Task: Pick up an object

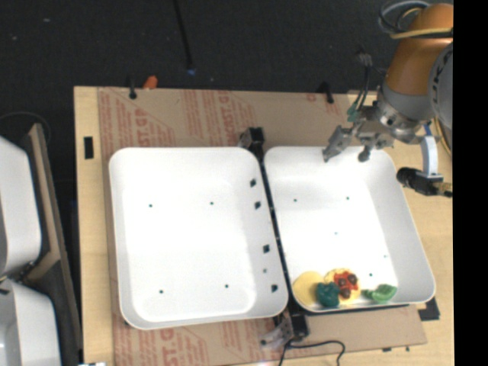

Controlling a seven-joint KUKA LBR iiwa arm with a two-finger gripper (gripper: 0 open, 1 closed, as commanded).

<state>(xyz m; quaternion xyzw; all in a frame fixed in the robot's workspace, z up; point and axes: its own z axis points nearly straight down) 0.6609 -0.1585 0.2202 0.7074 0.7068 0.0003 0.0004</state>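
A small heap of objects lies at the near edge of the right bin (343, 204): a pale yellow round piece (306, 285), a teal lump (328, 296), a red and yellow toy (345, 280) and a green piece (380, 292). My gripper (348, 150) hangs over the far edge of the right bin, well away from the heap. Its two fingers stand apart, open, with nothing between them.
The left bin (191, 235) sits beside the right one, with black clips (266, 221) along the seam between them. Both rest on a cardboard sheet (191, 120) on the bench. A black fitting (418, 180) sticks out by the right bin's far right rim.
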